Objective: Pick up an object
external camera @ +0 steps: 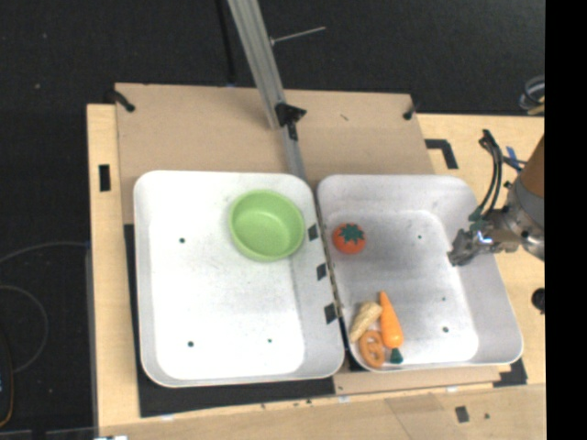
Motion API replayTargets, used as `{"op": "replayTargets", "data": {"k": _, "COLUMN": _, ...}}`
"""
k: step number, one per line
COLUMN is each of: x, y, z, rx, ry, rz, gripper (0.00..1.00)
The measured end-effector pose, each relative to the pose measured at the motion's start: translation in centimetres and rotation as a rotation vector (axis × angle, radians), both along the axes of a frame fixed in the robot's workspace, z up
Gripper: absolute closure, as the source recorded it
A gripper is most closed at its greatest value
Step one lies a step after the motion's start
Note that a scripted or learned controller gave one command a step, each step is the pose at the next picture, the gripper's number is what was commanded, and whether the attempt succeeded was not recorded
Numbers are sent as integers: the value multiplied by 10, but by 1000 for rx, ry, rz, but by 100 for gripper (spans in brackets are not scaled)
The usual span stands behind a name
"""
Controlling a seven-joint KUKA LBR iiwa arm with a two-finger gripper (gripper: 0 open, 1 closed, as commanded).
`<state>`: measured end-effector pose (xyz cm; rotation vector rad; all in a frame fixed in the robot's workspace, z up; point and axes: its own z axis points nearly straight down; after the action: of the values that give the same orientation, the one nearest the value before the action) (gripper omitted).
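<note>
The green bowl [267,225] sat alone in the left bin [183,337], out of easy reach. In the right bin [495,337], the tomato [348,237] was near the divider, and the carrot [391,320] was crammed into the front corner with other bits. The gripper [463,248] hung over the right rim holding nothing I could see, fingers too blurry to call.

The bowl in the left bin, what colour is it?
Light green; the bowl shows plainly in the camera view.
</note>
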<state>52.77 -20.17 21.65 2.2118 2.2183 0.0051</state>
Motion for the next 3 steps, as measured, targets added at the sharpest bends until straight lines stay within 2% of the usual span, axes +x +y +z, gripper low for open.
{"op": "replayTargets", "data": {"k": 1, "x": 0, "y": -6, "z": 45, "rx": 0, "ry": 2, "rz": 1, "gripper": 100}}
{"op": "replayTargets", "data": {"k": 2, "x": 29, "y": 40, "z": 39, "rx": 3, "ry": 6, "rz": 4, "gripper": 100}}
{"op": "replayTargets", "data": {"k": 3, "x": 39, "y": 86, "z": 31, "rx": 5, "ry": 9, "rz": 3, "gripper": 100}}
